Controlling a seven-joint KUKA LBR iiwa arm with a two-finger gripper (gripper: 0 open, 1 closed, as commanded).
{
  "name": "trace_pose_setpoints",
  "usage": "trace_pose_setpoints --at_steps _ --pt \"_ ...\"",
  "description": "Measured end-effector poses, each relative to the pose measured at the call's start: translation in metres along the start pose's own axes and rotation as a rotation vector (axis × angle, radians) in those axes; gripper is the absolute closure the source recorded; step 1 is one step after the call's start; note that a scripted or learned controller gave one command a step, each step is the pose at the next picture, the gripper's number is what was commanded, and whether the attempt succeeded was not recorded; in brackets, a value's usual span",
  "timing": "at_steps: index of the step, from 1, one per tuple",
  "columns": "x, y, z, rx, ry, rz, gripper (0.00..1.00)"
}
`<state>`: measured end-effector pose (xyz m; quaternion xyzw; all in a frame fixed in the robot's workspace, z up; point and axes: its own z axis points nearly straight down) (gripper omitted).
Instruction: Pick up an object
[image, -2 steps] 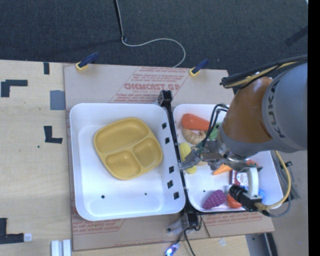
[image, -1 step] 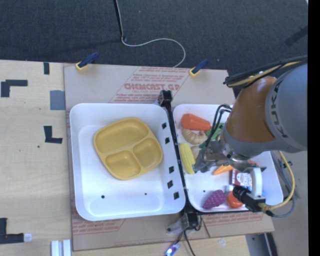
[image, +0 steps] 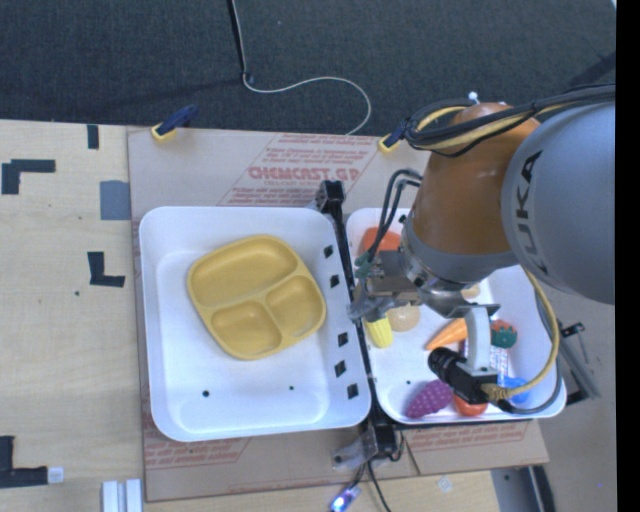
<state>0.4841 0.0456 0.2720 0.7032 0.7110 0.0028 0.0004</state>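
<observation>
The gripper (image: 385, 312) is hanging low over the right bin's (image: 545, 400) left edge, touching or nearly touching a small yellow object (image: 379, 332); whether it is grasping it I cannot tell, the wrist hiding it. An orange carrot (image: 448, 333) and purple grapes (image: 428, 398) are lying near. The yellow divided plate (image: 256, 296) is sitting apart in the left bin (image: 165, 300).

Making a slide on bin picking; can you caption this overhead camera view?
KUKA arm reaching into the right bin of toy food, beside a yellow divided plate in the left bin.
</observation>
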Motion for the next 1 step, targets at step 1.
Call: trace_pose_setpoints --at_steps 1 --pt "-0.0054 -0.0011 0.0039 0.007 -0.004 0.010 0.00"
